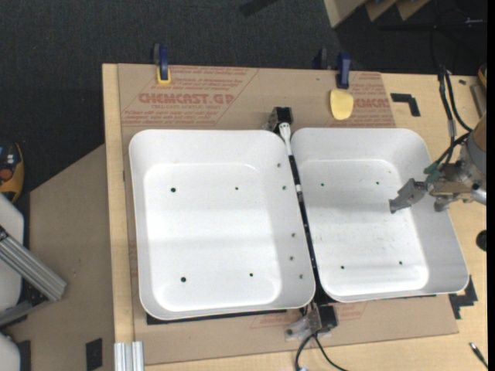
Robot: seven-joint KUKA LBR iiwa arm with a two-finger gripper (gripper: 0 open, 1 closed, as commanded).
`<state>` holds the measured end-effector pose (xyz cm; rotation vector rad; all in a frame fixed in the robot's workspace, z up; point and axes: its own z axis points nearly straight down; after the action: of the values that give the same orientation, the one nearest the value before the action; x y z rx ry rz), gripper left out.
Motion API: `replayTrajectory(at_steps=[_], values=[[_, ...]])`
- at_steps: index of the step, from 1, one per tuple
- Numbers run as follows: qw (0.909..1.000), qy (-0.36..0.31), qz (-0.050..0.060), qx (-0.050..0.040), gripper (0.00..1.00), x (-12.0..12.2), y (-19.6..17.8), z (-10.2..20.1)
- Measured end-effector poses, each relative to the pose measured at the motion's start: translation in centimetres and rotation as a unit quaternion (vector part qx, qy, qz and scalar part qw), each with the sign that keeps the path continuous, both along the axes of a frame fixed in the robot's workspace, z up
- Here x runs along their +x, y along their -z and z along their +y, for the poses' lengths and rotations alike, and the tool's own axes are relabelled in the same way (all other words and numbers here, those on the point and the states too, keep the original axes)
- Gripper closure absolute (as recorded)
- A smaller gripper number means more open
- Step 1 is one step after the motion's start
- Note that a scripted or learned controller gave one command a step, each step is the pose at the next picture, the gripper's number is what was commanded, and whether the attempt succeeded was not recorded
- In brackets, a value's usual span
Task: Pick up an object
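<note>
End effector over right bin, finger state unclear; left bin beside it

Red print on the brown board behind the bins reads "CHEMCAST"; the smaller lines are illegible.

**Arm reaching in low from the right**

We see our gripper at the end of the wrist, its grey tip pointing left and slightly downward. Right of it sits the wrist housing with a touch of green, and cables rise above and behind it. The arm itself runs off further right.
</note>
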<state>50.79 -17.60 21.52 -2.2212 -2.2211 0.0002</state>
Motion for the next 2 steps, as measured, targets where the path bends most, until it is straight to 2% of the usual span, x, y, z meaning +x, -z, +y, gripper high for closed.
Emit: replayTrajectory(at_steps=[1, 2], values=[[0.9999, -0.001, -0.011, -0.0039, 0.0, -2.9, -33.0, 0.3], [1.0, -0.006, 0.006, 0.002, 0.0, -2.9, -21.4, 11.2]])
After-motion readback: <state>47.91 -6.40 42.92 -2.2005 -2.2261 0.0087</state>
